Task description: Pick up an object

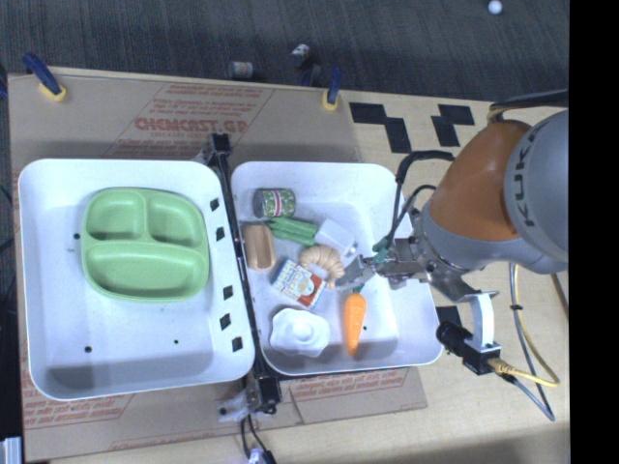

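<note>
Right bin (290, 174): crowded. Can (275, 202), cucumber (293, 228), wooden block (257, 246), croissant (321, 257), small carton (297, 282), white bottle (299, 332) and carrot (354, 321) lie close together, with narrow gaps; the arm (503, 201) overhangs its right wall. Open floor along the upper right corner. Left bin (48, 288): green divided plate (147, 242) in the upper half; bare floor below and around it.

Dark carpet floor (145, 13); cardboard-topped bench (280, 114) w/ black squares.
</note>
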Available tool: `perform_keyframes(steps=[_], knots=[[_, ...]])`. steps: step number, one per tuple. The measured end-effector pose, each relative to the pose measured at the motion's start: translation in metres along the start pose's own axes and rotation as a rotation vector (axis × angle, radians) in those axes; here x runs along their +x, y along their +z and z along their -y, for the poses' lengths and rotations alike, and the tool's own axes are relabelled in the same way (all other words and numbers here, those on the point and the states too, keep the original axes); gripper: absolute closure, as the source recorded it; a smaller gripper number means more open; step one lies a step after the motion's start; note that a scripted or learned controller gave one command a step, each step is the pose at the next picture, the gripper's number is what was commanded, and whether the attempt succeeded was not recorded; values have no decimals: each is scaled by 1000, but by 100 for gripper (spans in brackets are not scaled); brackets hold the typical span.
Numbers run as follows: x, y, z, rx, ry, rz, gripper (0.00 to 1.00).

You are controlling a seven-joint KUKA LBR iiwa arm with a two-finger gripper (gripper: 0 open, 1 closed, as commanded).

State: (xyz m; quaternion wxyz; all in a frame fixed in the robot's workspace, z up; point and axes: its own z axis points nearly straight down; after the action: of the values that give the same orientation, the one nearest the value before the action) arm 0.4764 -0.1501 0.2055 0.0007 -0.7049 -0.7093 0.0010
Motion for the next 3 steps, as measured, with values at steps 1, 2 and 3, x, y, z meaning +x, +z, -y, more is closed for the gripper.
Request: perform_keyframes(steps=[1, 2, 3], knots=[[0, 0, 0, 0, 0, 0, 0], [0, 0, 0, 0, 0, 0, 0], [0, 0, 0, 0, 0, 0, 0]])
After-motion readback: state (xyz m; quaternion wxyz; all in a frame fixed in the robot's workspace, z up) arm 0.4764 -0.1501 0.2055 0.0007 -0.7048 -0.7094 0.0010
